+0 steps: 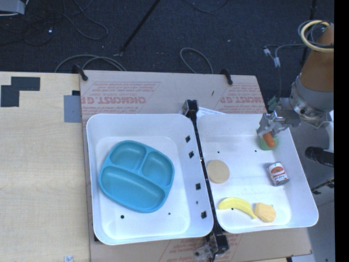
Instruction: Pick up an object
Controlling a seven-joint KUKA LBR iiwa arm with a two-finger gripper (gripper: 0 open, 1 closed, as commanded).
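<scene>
Jaws sit low over a small orange-and-green object (pixel 268 141) at the right bin's (pixel 305 212) far right edge, but whether they grip it I cannot tell. Nearest the camera lie a banana (pixel 238 206) and corn (pixel 265 212), then a can (pixel 278 174) and a tan disc (pixel 218 171). Judging by the gripper (pixel 268 125), the grasp is in hand; next comes a clean lift.

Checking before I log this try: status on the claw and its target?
Claw low over right bin's far edge, on orange-and-green item. Grip unconfirmed. Can, round disc, banana lie apart, nothing blocking.
</scene>
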